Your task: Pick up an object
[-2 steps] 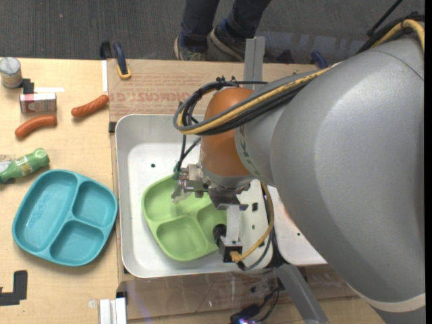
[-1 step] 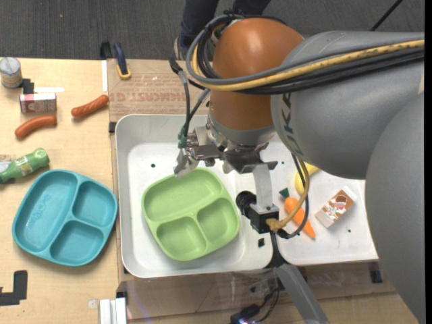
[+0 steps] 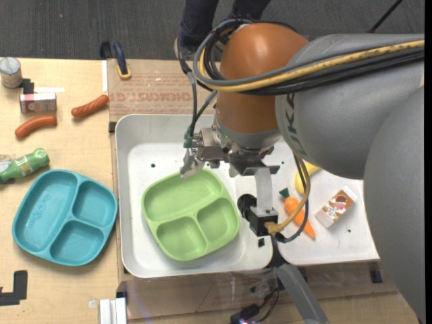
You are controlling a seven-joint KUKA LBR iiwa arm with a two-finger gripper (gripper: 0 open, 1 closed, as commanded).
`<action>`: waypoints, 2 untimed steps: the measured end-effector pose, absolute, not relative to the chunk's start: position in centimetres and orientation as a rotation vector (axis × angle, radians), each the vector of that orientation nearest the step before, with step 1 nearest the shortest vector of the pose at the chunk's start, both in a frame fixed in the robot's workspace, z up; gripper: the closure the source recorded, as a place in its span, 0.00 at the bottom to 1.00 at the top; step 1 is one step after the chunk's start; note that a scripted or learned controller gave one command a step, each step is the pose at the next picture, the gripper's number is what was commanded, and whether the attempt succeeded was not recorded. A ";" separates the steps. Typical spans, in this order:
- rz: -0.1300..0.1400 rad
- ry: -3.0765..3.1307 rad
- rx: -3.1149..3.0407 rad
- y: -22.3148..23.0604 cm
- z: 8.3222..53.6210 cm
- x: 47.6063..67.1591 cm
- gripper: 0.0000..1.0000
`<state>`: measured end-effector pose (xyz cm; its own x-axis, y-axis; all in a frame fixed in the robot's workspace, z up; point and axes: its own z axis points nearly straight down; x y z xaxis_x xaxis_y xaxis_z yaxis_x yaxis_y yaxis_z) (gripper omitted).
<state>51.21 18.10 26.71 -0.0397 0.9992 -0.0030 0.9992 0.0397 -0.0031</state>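
grey arm bent over left bin; claw at green tray rim, grip unclear.

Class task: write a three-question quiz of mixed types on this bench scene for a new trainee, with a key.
1. True or false: the green tray lies in the left bin.
2. How many compartments has the blue tray?
3. What lies beside the small carton in the right bin? A) carrot B) spoon C) cup

Key: 1 true; 2 three; 3 A. The gripper hangs over the green tray's far rim.
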 end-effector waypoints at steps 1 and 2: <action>-0.010 2.191 2.253 12.3 18.0 55.7 0.00; -0.002 2.290 2.151 18.9 9.2 55.2 0.00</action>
